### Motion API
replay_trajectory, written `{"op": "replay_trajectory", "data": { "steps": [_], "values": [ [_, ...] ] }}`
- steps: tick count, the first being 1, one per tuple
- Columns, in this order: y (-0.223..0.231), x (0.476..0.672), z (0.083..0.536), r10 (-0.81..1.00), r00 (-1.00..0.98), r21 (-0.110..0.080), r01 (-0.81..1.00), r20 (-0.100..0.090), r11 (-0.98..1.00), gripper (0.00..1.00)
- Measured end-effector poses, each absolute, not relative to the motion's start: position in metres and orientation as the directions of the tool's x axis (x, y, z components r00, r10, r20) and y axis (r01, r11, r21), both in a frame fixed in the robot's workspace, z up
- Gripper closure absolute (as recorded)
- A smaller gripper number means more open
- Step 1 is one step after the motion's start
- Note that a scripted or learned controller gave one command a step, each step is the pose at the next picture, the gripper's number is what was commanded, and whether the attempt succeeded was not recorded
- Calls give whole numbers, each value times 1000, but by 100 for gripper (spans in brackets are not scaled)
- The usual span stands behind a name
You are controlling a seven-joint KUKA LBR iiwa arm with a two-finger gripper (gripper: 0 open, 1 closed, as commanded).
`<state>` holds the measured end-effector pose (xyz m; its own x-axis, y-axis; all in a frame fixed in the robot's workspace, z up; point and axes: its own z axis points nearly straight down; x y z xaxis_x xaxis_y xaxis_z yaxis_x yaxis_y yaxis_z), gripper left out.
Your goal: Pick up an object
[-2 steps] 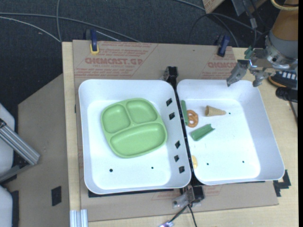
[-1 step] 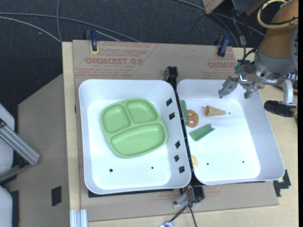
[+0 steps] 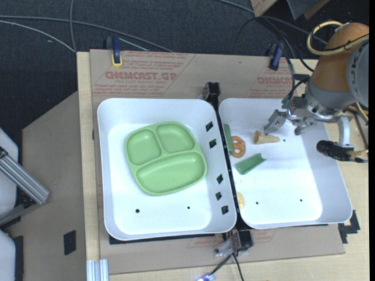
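**Operator:** What do you make of the surfaces down there?

**Observer:** You have two shallow white bins, smooth with rounded corners, on a brown board printed with red lettering. The left bin (image 3: 111, 174) holds a green plate (image 3: 166, 157), a matte oval tray split into three compartments: two small ones at the far side, one wide one nearer you. The right bin (image 3: 316, 192) carries the small pieces.

**Operator:** And those pieces?

**Observer:** Look near the right bin's far-left part. You'll see a tan wedge (image 3: 267, 137), pale and cone-like, lying on its side. Left of it sits a pretzel (image 3: 237, 146), brown and looped, close to the wall between the bins. Just below them lies a green block (image 3: 250, 164), a short flat bar set at a slant. A thin green stick (image 3: 227, 134) runs along the dividing wall.

**Operator:** Where's the gripper?

**Observer:** Your gripper (image 3: 287, 123) hangs over the right bin's far side, just right of the tan wedge. Its metal fingers are spread apart, with nothing between them.
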<state>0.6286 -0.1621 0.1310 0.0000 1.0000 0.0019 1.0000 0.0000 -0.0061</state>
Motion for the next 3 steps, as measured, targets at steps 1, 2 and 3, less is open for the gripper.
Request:
{"op": "replay_trajectory", "data": {
  "steps": [1, 2, 3],
  "values": [
    [-162, 634, 93, 1000, 1, 14, 1000, 0, -1, 0],
    [-160, 638, 109, 1000, -2, 25, 1000, 2, 2, 100],
    [-158, 635, 154, 1000, -1, 4, 1000, -1, 1, 100]
  ]
}}
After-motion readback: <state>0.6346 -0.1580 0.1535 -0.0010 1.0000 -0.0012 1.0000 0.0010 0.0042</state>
